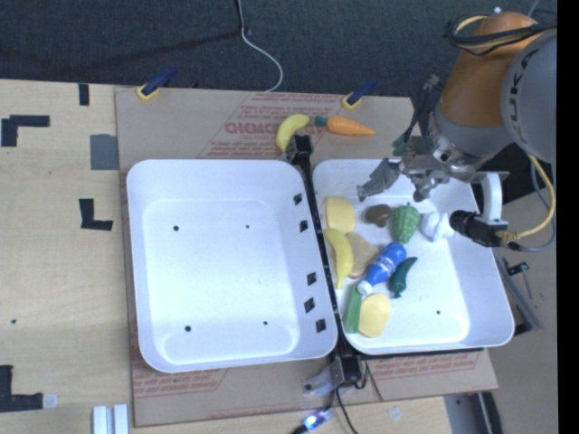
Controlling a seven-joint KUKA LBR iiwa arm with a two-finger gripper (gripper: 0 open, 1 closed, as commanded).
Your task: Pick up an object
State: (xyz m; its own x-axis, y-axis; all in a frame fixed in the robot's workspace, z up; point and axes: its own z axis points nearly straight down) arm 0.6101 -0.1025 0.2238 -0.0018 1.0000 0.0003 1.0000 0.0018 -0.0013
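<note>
1. Camera view: the arm comes in from the upper right of the frame, and its gripper (401, 181) hangs over the upper part of the right bin (470, 319), with two fingers spread apart and nothing between them

2. The right bin holds the clutter: a pale yellow round piece (340, 213) at the upper left of the pile, a brown lump (377, 214), a green knobbly toy (404, 222), a white piece (430, 225), a yellow banana (342, 256), a blue bottle (384, 265), a dark green piece (402, 275), a yellow lemon-like piece (374, 316) and a green stick-like piece (352, 309) low in the pile

3. The left bin (145, 242) shows its bare white floor; a second banana (290, 129) and a carrot (348, 127) lie on the cardboard above the bins, in the upper middle of the frame

4. Deciding relation, as I judge it: the brown lump and the green knobbly toy lie just below the spread fingers in the frame, nearest of all, so a short descent suits them best; the banana's long axis runs top to bottom, further to the lower left

5. Nothing has been lifted yet
</note>
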